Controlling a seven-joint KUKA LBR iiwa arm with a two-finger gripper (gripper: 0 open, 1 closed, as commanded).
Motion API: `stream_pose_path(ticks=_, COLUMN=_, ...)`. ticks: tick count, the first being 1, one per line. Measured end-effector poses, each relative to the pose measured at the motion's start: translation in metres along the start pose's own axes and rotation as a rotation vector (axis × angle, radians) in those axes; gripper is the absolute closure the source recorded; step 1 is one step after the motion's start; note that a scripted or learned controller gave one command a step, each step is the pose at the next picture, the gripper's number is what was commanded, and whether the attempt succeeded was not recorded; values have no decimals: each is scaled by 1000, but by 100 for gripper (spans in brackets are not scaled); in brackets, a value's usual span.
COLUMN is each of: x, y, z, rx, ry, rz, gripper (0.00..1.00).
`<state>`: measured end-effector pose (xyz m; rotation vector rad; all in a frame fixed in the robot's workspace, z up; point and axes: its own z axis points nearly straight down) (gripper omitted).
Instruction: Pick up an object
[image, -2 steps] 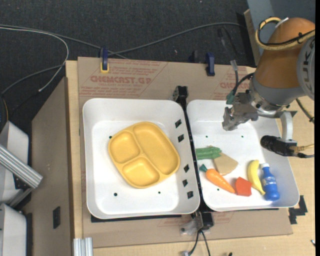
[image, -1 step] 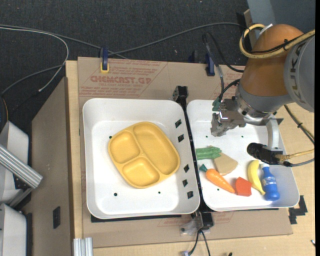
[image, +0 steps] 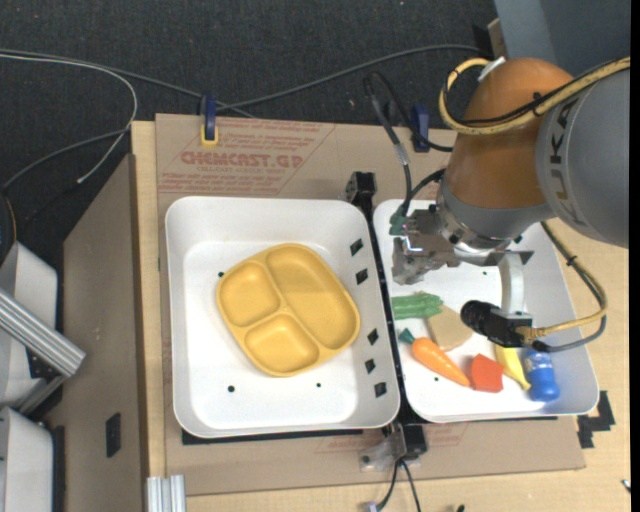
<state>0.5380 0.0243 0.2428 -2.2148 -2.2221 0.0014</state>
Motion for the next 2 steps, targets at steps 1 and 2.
stream_pose_path(ticks=1, x=57, y=-18, z=13, rx=1, ry=0, rz=-3, gripper=100)
stream_pose_path(ticks=2, x=53, y=-17, z=12, rx=0, ry=-1, rz=2, gripper=0)
